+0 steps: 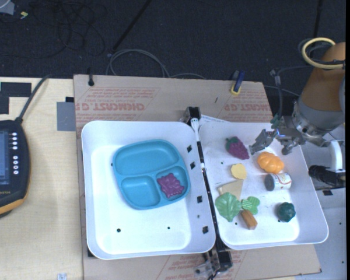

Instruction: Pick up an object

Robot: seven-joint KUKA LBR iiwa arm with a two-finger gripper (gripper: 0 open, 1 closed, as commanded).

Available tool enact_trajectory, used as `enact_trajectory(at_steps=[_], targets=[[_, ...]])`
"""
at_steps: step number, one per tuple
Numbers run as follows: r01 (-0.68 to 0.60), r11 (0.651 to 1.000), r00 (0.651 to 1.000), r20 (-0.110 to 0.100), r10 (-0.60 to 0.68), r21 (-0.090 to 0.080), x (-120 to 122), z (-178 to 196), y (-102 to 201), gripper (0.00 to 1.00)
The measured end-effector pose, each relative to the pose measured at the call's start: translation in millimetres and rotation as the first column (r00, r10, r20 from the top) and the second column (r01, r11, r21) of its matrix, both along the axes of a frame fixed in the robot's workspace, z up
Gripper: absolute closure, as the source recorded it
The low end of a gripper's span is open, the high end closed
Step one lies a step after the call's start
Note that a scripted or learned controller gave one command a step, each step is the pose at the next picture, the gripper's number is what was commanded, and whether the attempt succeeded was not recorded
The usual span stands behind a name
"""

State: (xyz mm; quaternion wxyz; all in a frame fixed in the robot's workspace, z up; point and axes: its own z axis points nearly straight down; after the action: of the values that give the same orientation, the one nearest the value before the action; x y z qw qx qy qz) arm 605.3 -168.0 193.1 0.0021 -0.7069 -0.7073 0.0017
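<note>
The right bin point(306, 229) holds several toy foods: a purple grape bunch point(237, 147), an orange fruit point(270, 162), a small yellow piece point(238, 171), a white ball point(283, 180), a grey stone point(269, 182), a pale wedge point(232, 186), a green leaf point(227, 206), a brown piece point(248, 219) and a dark green lump point(286, 212). My gripper point(275, 143) hovers at the bin's far right, just above and behind the orange fruit. It stands open, fingers spread, with nothing between them.
The left bin point(105, 226) carries a blue divided plate point(143, 168) with a magenta grape bunch point(172, 185) in one compartment. A teach pendant point(3, 162) lies at the far left. Cables run behind the bins.
</note>
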Motion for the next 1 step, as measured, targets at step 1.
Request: enact_trajectory(at_steps=[1], targets=[[-0.001, 1.000, 1.000, -0.001, 0.001, -0.002, 2.9, -111.7, 32.7, 0.00]])
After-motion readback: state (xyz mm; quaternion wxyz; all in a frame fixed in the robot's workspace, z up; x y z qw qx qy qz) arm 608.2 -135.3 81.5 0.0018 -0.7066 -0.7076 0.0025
